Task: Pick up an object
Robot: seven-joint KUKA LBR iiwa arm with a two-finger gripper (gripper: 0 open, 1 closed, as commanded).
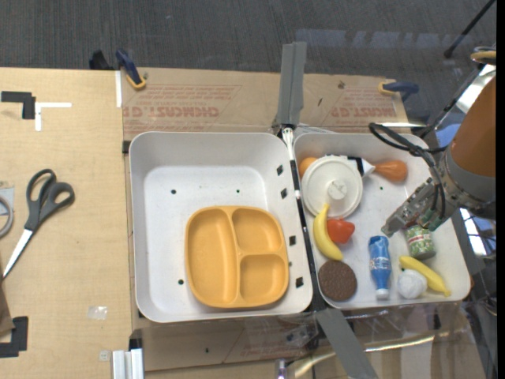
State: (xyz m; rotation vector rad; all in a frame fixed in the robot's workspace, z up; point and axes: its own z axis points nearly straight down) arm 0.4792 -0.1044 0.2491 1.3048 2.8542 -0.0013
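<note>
My gripper (410,214) hangs over the right side of the right bin (371,143), reaching in from the right. Directly below it, toward the front, a small green can (421,244) stands upright; I cannot tell whether they touch. Left of the can lies a blue bottle (379,265). A yellow banana (426,275) and a white ball (410,285) lie at the bin's front right. Nothing is visibly held.
The right bin also holds a white round lid (334,186), an orange fruit (307,166), an orange drumstick-shaped toy (389,170), a second banana (325,235), a red piece (341,229) and a brown disc (338,280). A yellow divided plate (237,256) lies in the left bin (158,212). Scissors (38,205) lie on the bench.
</note>
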